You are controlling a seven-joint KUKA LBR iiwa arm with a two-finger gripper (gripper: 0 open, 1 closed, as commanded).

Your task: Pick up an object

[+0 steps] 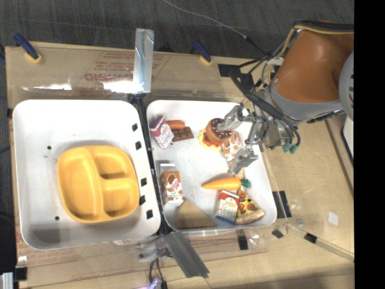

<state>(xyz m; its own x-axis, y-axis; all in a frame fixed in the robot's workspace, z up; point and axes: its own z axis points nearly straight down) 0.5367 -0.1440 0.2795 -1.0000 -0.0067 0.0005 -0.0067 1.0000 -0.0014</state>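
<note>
My gripper (pixel 238 139) hangs low over the right bin (pixel 198 161), near its right wall. One finger (pixel 231 120) sits by a brown frosted doughnut (pixel 213 131), the other (pixel 245 158) just above a toy carrot (pixel 224 183). The fingers stand apart, so the gripper is open. A small pink and white packet (pixel 231 144) lies in the gap between them, and I cannot tell whether they touch it. The grey wrist and its orange band (pixel 313 65) come in from the upper right.
Also in the right bin are a milk carton (pixel 160 131), a sausage (pixel 176 125), a chocolate bar (pixel 184 134), a brown carton (pixel 171 186), a juice box (pixel 227 208), a pizza slice (pixel 249 209) and a brown wedge (pixel 189 215). The left bin (pixel 36 119) holds a yellow divided tray (pixel 96 182).
</note>
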